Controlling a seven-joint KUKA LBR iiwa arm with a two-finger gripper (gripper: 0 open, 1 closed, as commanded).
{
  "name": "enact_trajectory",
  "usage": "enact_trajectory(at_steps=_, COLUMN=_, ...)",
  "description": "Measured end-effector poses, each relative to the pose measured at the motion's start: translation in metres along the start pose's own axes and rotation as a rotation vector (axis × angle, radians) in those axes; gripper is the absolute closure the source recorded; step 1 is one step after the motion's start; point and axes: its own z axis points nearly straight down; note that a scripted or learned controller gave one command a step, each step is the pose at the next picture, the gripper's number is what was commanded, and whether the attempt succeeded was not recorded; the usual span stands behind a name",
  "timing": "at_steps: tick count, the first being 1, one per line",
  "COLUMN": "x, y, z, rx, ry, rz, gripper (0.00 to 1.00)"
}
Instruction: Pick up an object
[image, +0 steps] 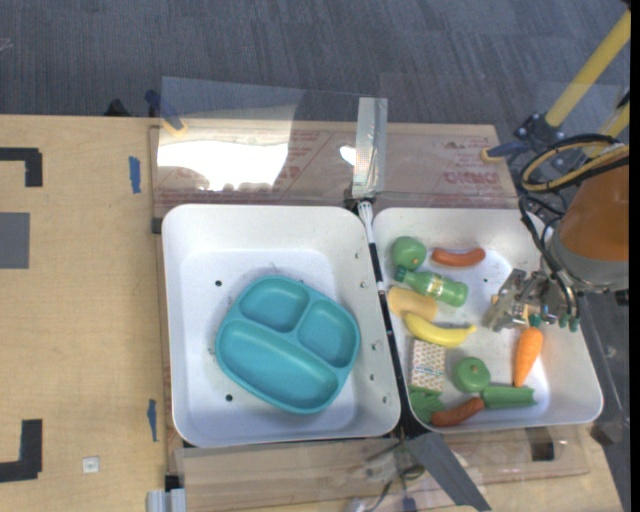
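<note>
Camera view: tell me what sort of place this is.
Probably a robotics lab's grasping test bench. Two white bins sit side by side on a wooden bench; one holds toy food such as a carrot, the other a teal divided plate, with the gripper above the toys.

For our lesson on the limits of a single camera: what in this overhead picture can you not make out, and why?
- End effector, camera view: too small and cluttered to tell whether it is open or shut, or holding anything.
- Patterned packet, camera view: print too small to read.
- Items at the right bin front edge, near the red sausage: overlapping, so their shapes blur together.
</note>
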Motion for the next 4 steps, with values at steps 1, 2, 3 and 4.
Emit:
enact_trajectory(at_steps=1, x=0.000, y=0.000, z=0.001, rx=0.000, ry=0.001, rz=0.000, gripper=0.00)
enact_trajectory(at_steps=2, x=0.023, y=-0.031, z=0.000, rx=0.001, ry=0.001, rz=-0.012, gripper=0.00)
enact_trajectory(at_steps=3, x=0.018, y=-0.030, z=-0.013, rx=0.002, ry=-0.015, rz=-0.014, gripper=1.00)
enact_trajectory(at_steps=4, x=0.019, y=-0.030, z=-0.012, rx=0.002, ry=-0.013, rz=-0.014, gripper=0.00)
